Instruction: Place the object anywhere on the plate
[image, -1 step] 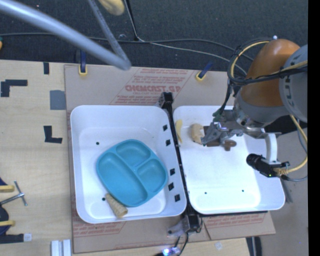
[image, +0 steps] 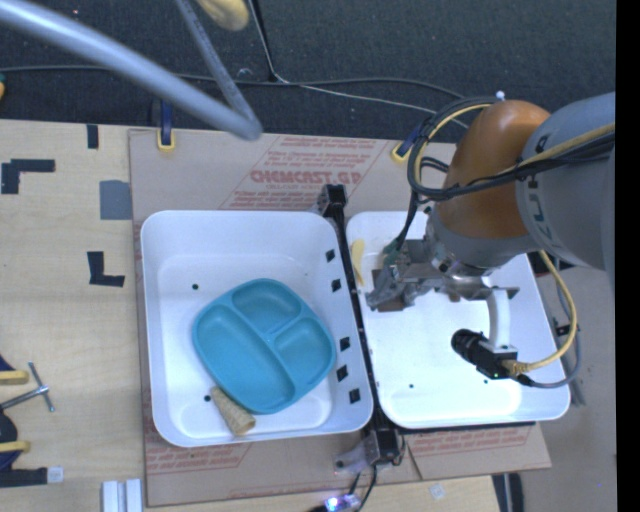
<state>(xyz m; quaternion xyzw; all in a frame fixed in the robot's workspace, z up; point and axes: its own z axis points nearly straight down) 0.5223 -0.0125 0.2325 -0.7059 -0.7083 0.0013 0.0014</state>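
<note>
Two white bins sit side by side: the blue plate (image: 264, 343) lies in the left bin (image: 160, 250), a tan cork-like object (image: 231, 411) touching its near edge. Over the right bin (image: 540, 400), the gripper (image: 385, 290) hovers, grip state unclear. Judging by this, the pick is yet to come; next it needs to cross left.

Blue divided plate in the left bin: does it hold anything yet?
Empty. The blue divided plate shows bare compartments. A tan cork-like cylinder lies in the left white bin, touching or just under the plate's lower rim, not on the plate.
</note>
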